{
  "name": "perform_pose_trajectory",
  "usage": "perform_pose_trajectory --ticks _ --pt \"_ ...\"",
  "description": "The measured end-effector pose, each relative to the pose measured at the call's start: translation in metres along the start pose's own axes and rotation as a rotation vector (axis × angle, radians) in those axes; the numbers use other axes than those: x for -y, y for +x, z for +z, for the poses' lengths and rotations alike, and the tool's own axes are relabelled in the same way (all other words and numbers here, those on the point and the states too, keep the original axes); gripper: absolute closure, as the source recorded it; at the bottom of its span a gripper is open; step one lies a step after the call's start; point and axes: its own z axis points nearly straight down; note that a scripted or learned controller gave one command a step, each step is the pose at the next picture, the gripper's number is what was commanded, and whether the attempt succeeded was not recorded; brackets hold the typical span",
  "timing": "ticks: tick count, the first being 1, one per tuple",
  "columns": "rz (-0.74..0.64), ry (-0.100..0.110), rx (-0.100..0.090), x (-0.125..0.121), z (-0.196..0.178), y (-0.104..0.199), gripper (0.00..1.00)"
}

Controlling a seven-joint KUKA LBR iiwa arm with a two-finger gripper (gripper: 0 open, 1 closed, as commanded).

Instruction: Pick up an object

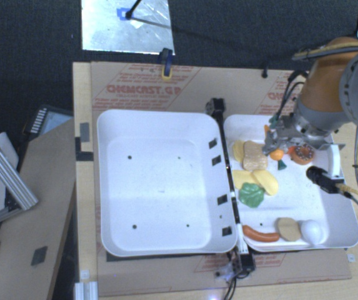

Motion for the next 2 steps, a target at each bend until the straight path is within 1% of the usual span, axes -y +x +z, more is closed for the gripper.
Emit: perform_pose_trajectory --ticks 1,2 --pt "0.004 -0.003 0.002 -0.021 0.083 -0.079 1.0" --pt "-0.005 0.005 0.005 -0.036 0.079 -0.023 1.0"
